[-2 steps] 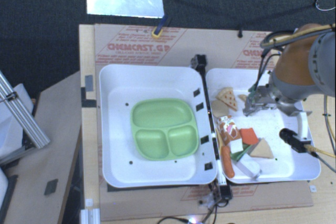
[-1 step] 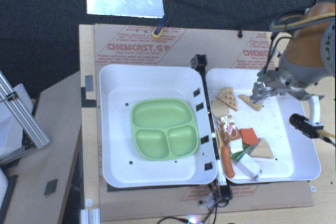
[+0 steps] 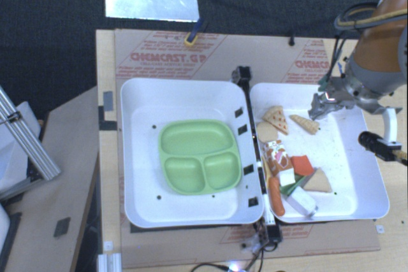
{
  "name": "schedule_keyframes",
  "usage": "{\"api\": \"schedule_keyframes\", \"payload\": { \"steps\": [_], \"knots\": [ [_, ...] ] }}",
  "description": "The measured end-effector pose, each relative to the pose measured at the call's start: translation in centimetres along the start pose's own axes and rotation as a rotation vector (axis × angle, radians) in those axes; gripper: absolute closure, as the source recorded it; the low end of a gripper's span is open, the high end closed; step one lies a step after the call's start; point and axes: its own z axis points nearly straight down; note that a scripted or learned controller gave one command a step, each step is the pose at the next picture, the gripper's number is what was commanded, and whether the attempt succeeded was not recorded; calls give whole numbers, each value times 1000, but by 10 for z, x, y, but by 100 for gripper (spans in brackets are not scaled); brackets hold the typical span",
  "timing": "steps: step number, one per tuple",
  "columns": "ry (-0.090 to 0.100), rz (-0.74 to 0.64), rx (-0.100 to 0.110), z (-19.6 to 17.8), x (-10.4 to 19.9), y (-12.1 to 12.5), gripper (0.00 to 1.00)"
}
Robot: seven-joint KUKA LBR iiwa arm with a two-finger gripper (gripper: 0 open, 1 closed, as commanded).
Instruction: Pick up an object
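The right bin (image 3: 366,159) holds several toy food pieces. A pizza slice (image 3: 276,118) and a tan wedge (image 3: 305,123) lie near its back. A carrot (image 3: 275,195), a red block (image 3: 302,165), a tan triangle (image 3: 319,181) and a white piece (image 3: 301,202) crowd the front left. My gripper (image 3: 321,104) hangs over the back of this bin, just right of the tan wedge. Nothing shows between its fingers.
The left bin (image 3: 140,105) carries a green divided tray (image 3: 196,156). A black hinge strip (image 3: 248,137) runs between the bins. The arm's grey and orange body (image 3: 379,48) rises at the right. A black part (image 3: 377,144) juts over the right bin's edge.
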Motion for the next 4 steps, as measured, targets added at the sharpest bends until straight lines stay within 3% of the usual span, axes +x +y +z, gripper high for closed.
{"api": "schedule_keyframes", "payload": {
  "steps": [2, 3, 4],
  "knots": [
    [3, -3, 2, -1, 92, 27, 100],
    [0, 6, 4, 10, 75, 21, 100],
    [1, 2, 3, -4, 80, 11, 100]
  ]
}}
